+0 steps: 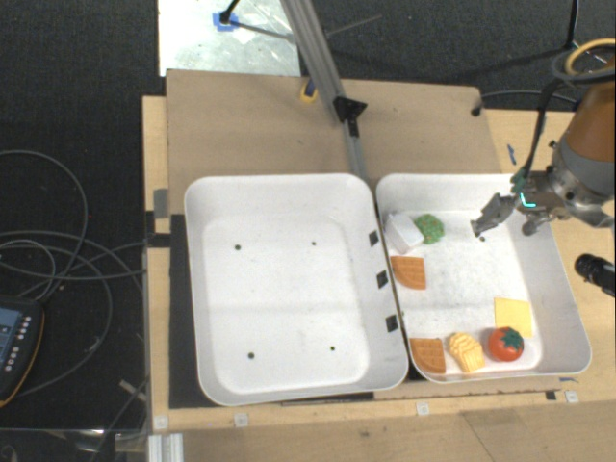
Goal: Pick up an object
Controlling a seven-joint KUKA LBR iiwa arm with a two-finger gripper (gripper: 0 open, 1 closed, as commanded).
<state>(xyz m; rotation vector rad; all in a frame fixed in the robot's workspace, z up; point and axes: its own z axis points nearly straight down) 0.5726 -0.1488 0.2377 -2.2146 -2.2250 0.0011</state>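
claw (pixel 507 216): we're seeing its fingers spread, gripping nothing, hanging over the right bin (pixel 568 301) | targets: green piece (pixel 429 227) sitting just left of it, tomato (pixel 506 344) and yellow block (pixel 513 314) lying below | guess: we're staying open to drop onto something

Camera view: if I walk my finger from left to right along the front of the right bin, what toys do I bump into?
Orange wedge → yellow corn piece → tomato. The yellow block lies just behind the tomato.
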